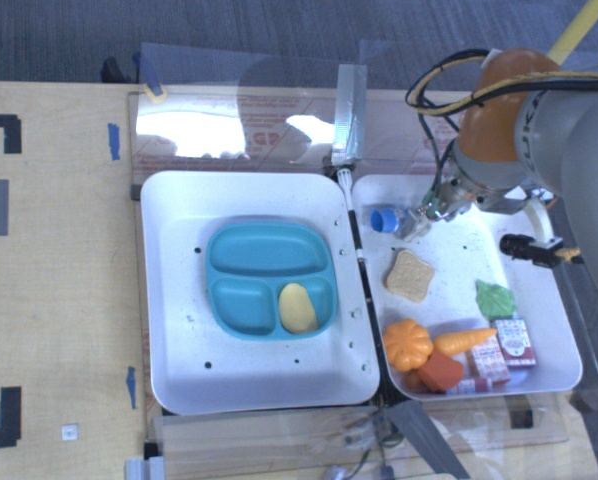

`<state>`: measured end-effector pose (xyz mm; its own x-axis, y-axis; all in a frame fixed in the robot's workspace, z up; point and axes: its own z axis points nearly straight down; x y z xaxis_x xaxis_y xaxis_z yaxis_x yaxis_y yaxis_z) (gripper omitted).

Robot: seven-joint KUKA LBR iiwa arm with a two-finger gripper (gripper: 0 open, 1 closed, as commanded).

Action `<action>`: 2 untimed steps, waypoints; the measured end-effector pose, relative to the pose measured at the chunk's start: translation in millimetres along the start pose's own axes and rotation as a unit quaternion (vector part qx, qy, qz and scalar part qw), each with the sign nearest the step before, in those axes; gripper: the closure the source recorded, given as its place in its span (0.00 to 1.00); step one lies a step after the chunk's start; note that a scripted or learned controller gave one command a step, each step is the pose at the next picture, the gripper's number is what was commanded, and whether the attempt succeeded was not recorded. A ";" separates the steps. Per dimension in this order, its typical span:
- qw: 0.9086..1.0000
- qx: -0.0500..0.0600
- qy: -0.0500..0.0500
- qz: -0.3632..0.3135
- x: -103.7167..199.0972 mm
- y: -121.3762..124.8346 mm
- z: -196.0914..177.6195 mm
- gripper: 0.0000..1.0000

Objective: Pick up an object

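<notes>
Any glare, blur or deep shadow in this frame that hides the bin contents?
Camera view: bright glare on the clear panel behind the left bin; the bins are evenly lit with soft shadows; the end effector near the blue item looks slightly blurred.

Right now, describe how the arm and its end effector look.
The arm is grey, rounded and bulky, with an orange band above the wrist. Black and yellow cables loop around that band. The end effector is small, metallic and dark, with greenish details.

Grey arm entering from the right, orange band above wrist, black cables looped over it, gripper lowered, angled leftward
</notes>
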<state>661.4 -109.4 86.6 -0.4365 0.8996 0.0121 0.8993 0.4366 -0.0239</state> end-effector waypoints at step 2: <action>0.999 0.000 0.000 0.033 2.7 1.5 -0.2 0.00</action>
<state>661.6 -106.3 86.9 -0.3766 0.9263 0.0103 0.9260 0.3767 -0.0251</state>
